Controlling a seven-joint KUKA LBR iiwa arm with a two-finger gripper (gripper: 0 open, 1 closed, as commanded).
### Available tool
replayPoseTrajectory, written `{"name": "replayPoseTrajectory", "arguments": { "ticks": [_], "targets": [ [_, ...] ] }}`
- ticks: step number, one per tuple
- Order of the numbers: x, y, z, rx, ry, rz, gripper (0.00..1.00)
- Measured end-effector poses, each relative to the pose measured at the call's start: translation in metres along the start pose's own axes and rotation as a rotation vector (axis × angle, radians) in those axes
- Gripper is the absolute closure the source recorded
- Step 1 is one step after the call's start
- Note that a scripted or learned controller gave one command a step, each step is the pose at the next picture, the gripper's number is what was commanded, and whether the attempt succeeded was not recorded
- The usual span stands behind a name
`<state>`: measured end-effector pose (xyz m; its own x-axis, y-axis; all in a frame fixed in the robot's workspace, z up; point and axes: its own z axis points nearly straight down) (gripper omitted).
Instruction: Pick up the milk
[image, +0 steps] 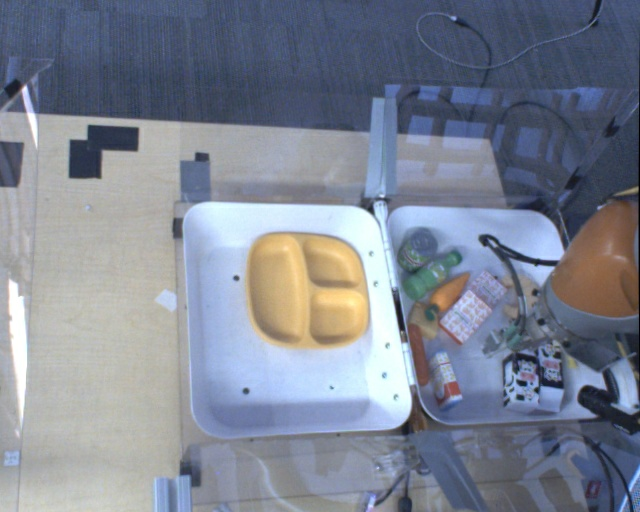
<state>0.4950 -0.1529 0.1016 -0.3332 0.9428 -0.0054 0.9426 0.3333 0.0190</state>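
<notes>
The milk (531, 382) is a small white carton with black cow patches. It stands in the right bin (470, 225) near that bin's front right corner. My gripper (522, 338) hangs just above and behind the carton, under the grey wrist and orange band (600, 265) that come in from the right. The wrist hides much of the gripper, and I see nothing held in it.
In the right bin, left of the milk, lie a can (418, 244), a green bottle (432, 273), a carrot (448, 291), a red-and-white box (471, 308), a sausage (418, 354) and a small bottle (445, 379). A yellow divided tray (306, 288) sits in the left bin (215, 390).
</notes>
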Motion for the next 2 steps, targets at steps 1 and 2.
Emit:
{"name": "replayPoseTrajectory", "arguments": {
  "ticks": [1,2],
  "targets": [
    [0.001,0.0,0.0,0.001,0.001,-0.002,0.0],
    [-0.007,-0.008,-0.023,0.013,0.003,-0.197,0.0]
  ]
}}
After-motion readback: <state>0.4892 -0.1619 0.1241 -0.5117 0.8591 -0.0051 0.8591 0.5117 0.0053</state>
